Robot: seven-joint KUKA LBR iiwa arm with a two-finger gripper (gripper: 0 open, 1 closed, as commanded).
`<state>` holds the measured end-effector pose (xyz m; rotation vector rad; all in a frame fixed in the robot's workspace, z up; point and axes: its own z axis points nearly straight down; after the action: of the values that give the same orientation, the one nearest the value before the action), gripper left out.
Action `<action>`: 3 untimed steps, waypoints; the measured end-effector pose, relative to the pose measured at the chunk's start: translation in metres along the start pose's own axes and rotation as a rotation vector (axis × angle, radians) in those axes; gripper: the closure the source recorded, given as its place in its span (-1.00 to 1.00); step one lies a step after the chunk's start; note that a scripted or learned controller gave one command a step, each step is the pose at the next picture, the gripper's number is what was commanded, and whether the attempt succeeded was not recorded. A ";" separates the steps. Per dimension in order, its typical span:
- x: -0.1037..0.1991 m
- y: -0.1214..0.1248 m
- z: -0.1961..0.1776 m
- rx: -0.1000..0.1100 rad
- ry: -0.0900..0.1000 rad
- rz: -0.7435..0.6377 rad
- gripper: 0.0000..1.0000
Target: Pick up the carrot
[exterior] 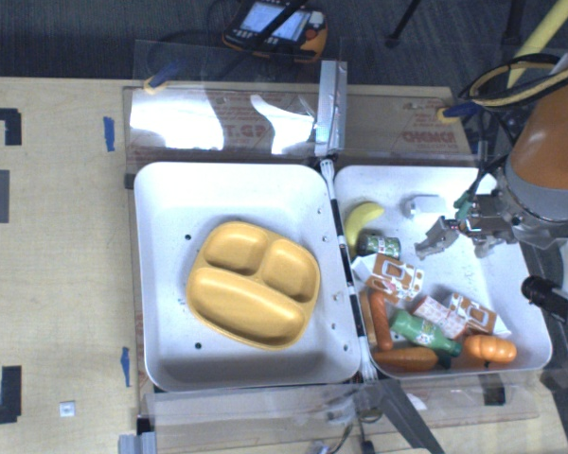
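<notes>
The carrot is a stubby orange piece lying in the front right corner of the right bin. It lies next to a green bottle and a small carton. My gripper hangs over the middle of the right bin, well behind the carrot and apart from it. It stands open, with nothing between its fingers.
The right bin also holds a yellow lemon, a green can, more small cartons, a reddish sausage and a long orange piece at the front wall. The left bin bears a yellow divided tray.
</notes>
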<state>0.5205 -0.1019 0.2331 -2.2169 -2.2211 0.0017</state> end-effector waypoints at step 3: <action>0.187 -0.016 0.078 -0.031 -0.010 -0.149 -1.00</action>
<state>0.5044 0.0853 0.1553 -2.0646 -2.4016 -0.0230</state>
